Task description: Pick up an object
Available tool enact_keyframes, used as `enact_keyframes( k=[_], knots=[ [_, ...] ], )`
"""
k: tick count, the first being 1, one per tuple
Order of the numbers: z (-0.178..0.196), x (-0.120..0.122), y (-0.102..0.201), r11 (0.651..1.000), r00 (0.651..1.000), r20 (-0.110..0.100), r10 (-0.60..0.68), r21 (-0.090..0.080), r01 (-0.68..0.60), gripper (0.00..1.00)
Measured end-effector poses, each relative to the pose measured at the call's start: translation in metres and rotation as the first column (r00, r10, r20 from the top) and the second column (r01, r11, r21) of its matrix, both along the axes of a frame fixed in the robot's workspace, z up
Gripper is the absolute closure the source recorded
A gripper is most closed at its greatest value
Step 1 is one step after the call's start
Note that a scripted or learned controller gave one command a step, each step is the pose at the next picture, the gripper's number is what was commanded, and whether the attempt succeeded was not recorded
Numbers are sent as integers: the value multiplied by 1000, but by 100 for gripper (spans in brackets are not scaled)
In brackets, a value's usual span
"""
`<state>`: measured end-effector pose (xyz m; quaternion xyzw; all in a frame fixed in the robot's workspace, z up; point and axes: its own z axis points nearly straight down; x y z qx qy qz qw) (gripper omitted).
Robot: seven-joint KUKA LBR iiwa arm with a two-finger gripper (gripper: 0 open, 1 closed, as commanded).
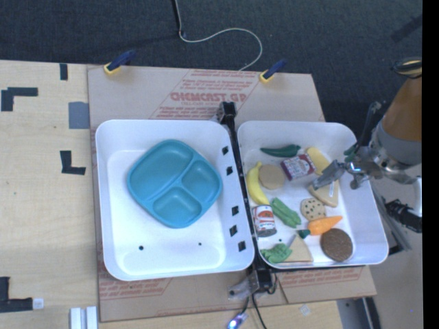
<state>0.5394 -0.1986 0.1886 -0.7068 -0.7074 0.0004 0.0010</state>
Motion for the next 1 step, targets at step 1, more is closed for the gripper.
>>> enact_keyframes(
  k=[1],
  knots=[
    [92, -29, 46, 1000, 1000, 9, 3, -1, -3, 0]
  ],
)
